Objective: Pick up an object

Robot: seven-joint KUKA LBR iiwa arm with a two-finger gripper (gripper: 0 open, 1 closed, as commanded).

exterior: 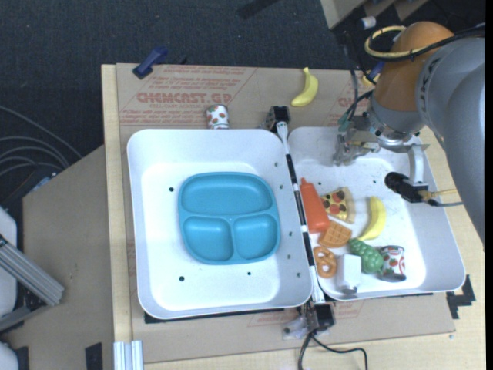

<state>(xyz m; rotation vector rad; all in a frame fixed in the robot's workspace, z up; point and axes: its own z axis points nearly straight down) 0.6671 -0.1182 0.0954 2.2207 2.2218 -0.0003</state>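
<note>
Toy food lies clustered in the right-hand white bin (443,241): an orange carrot-like piece (312,206) along the left wall, a pizza slice (337,202) just beside it, a waffle square (337,233) and a pretzel (324,262) below, a yellow banana (375,218) near the middle, and a green leafy piece (366,255) touching a dark red-and-white object (392,262) toward the front. A small white block (351,270) sits by the pretzel.

The gripper (354,146) hangs over the far left corner of that bin, well apart from the food — whether anything is in it, or how it is set, cannot be told from this angle. The grey arm (454,91) with its orange band (404,68) reaches in from the right.

The left bin (146,230) holds a blue three-compartment plate (228,216). Both bins rest on a brown board on the surface (123,114), printed in red with "CHEMCAST GP" — smaller lines around it are too fine to read. On the board behind the bins lie a second banana (306,89), a small red-and-white patterned cup (218,116) and a blue object (149,62) at the far left corner.
</note>
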